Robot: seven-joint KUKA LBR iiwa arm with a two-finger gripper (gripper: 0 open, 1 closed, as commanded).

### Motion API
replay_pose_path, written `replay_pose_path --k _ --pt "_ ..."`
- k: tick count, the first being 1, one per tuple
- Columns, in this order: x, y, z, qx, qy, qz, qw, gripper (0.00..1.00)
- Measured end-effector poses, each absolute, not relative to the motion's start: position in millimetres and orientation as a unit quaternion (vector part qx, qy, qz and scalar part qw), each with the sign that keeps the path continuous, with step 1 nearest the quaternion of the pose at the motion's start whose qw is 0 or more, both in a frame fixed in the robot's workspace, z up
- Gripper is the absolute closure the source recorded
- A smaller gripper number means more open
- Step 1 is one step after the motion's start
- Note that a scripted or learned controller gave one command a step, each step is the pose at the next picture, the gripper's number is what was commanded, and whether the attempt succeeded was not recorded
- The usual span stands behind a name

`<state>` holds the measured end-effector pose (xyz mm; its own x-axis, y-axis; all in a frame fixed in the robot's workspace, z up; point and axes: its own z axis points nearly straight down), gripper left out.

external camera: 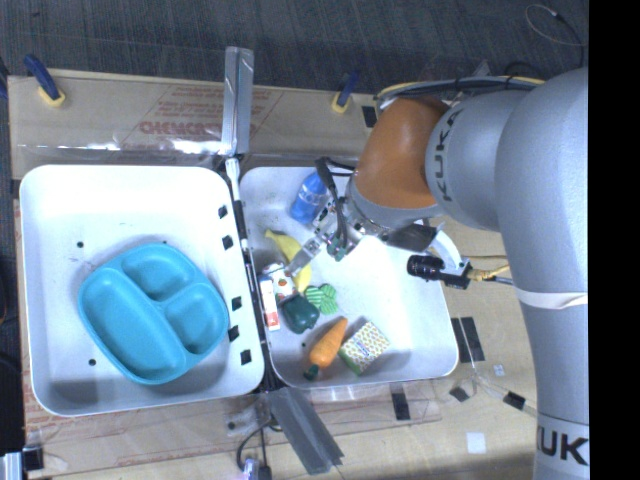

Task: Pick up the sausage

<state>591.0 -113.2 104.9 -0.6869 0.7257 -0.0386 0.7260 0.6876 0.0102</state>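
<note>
One smooth white bin (pixel 425 353) holds the thin red sausage (pixel 270 303) – it lies along the left wall. The shiny gripper (pixel 326 242) hangs by a curved yellow banana (pixel 284 245) – I cannot tell its grip.

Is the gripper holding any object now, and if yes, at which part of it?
It cannot be told: the gripper hangs over the right bin near the banana.

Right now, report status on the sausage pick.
Hand over right bin, by banana. Sausage hard to tell in clutter. Carrot, box crowd the floor.
</note>
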Motion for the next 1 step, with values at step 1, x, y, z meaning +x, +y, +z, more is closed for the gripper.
replay_pose_path --k 1 --pt "647.7 -113.9 92.7 0.479 0.878 -0.0002 0.000 0.00"
